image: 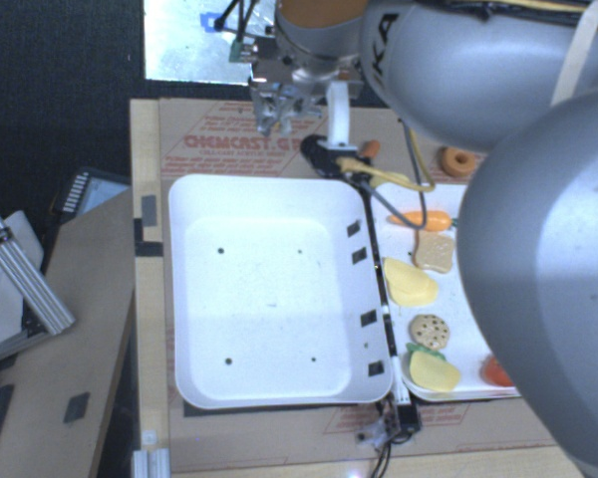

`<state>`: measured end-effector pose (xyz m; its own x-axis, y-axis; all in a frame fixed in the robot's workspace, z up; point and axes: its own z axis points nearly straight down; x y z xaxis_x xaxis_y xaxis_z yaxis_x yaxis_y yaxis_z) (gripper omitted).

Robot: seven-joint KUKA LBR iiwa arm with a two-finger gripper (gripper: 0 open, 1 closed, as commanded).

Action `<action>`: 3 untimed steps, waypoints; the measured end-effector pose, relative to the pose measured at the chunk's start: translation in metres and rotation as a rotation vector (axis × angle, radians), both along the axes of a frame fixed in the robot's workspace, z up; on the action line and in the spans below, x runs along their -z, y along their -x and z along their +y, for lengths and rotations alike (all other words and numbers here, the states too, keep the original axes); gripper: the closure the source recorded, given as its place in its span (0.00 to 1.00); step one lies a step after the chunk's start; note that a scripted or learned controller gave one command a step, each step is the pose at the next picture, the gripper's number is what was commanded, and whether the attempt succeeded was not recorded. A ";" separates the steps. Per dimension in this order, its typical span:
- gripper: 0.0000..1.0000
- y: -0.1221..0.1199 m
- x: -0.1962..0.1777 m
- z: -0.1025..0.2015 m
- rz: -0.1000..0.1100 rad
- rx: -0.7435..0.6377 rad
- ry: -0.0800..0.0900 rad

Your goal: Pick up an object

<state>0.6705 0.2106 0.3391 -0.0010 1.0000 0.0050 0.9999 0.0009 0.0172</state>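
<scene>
Above the far edge of the bench (279, 142), our pincer (279, 113) hangs clear of both bins; whether its grip is released or clenched we cannot tell. Likely a transit pose, we judge. Candidate objects sit in the right bin (448, 391): carrot (426, 220), cracker (436, 254), yellow chip (411, 283), cookie (430, 331), doughnut (457, 160) at the rear. Left bin (269, 287) is white, shallow. Brown printed cardboard underlies both.

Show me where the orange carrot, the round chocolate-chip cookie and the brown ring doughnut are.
orange carrot (425, 219): camera view, middle of its body.
round chocolate-chip cookie (429, 331): camera view, centre of its speckled face.
brown ring doughnut (457, 161): camera view, on its visible ring.
</scene>
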 end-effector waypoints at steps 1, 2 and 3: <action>1.00 0.060 -0.141 -0.025 -0.001 -0.002 -0.002; 1.00 0.143 -0.032 0.019 0.029 -0.008 0.007; 1.00 0.065 -0.070 0.024 0.009 0.001 0.003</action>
